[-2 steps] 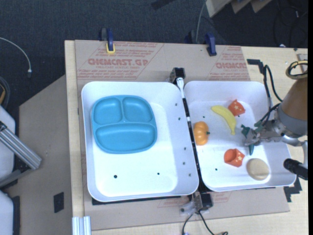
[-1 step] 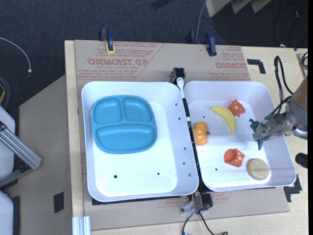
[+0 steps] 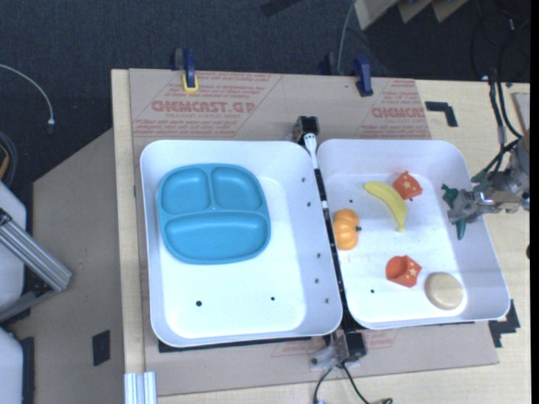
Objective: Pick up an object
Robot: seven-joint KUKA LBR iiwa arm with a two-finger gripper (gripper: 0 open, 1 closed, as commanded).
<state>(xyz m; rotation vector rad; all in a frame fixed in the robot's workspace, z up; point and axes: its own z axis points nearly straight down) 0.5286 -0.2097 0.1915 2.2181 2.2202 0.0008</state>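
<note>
The right bin (image 3: 370, 162) holds a yellow banana (image 3: 389, 202), a small orange pumpkin (image 3: 345, 229), two red pieces (image 3: 408, 185) (image 3: 403, 270) and a beige round piece (image 3: 444, 290). My gripper (image 3: 459, 211) hangs at the right bin's right edge, with its dark green fingers pointing left and down. It is open, and nothing sits between the fingers. The nearest items are the upper red piece and the banana, both well to its left.
The left bin (image 3: 236, 305) carries a blue divided plate (image 3: 216, 212). A black divider (image 3: 322, 209) runs between the two bins. Blue clamps (image 3: 361, 74) hold the cardboard at the back. Cables hang at the right edge.
</note>
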